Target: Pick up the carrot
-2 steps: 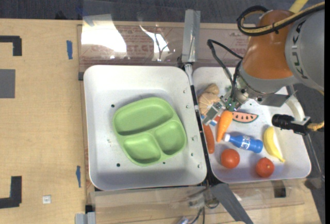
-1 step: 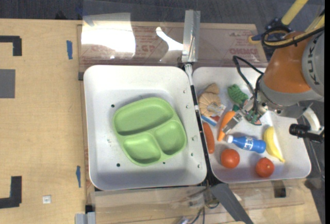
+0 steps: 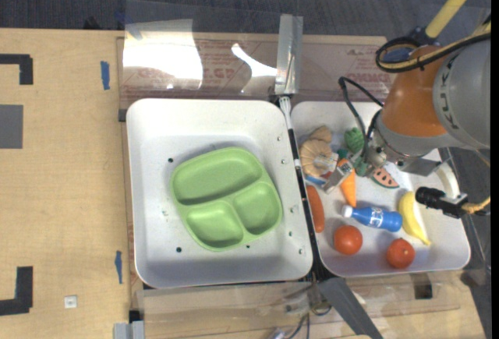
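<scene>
Nearest the camera, at the front of the right bin (image 3: 456, 252), two red tomatoes: one (image 3: 348, 239) left of centre, one (image 3: 400, 252) further right, apart from each other. Just behind them a small blue and white bottle (image 3: 373, 217) lies on its side, and to its right a yellow banana (image 3: 413, 217) lies lengthwise toward the front wall. Along the bin's left wall, a long red-orange sausage-like piece (image 3: 315, 207) lies parallel to the divider. The carrot (image 3: 348, 188), short and orange, lies in the middle of the right bin, just behind the bottle's white end, pointed end toward the front. The tool (image 3: 341, 172) hangs directly at the carrot's upper left, its grey fingers close to or touching the carrot's top; cannot tell whether the fingers are open or closed, and the carrot is not clearly seen between them. Beside the tool on the left, a tan shell-shaped toy (image 3: 316, 152); behind it, a green leafy piece (image 3: 355, 139); to the right, a watermelon slice (image 3: 383, 174), partly under the wrist. Left bin (image 3: 148, 135) holds a green divided plate (image 3: 226, 197), three compartments, set at a slant. Both bins sit on the wooden desk (image 3: 54, 174). Arm (image 3: 437, 96) enters from the right, orange band above the wrist.
</scene>
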`<state>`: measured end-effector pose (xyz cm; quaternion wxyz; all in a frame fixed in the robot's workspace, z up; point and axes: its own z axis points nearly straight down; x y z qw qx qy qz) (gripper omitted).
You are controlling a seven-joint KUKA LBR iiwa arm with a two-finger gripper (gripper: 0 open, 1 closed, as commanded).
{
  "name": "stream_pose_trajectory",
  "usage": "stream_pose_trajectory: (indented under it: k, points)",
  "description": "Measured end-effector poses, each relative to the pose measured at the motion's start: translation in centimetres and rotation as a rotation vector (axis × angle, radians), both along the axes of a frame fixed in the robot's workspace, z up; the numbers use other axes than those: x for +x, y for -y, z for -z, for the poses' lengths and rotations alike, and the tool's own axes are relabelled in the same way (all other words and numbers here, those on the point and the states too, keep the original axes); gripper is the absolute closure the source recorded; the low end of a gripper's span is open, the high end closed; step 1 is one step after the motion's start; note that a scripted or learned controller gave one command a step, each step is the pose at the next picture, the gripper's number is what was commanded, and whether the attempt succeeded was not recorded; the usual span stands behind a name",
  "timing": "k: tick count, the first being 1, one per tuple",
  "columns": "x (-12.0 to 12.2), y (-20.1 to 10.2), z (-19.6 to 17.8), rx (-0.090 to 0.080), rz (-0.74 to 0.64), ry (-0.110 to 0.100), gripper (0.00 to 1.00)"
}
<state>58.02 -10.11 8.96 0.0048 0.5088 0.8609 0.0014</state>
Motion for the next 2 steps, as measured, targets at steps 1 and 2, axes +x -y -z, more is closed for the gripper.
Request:
stream_pose_trajectory:
  k: [1, 2]
  points:
    - [0.3, 0.1, -1.4, -0.004, -0.001, 0.013, 1.00]
    - [0.6, -5.0, -9.9, 0.005, 0.156, -0.001, 1.00]
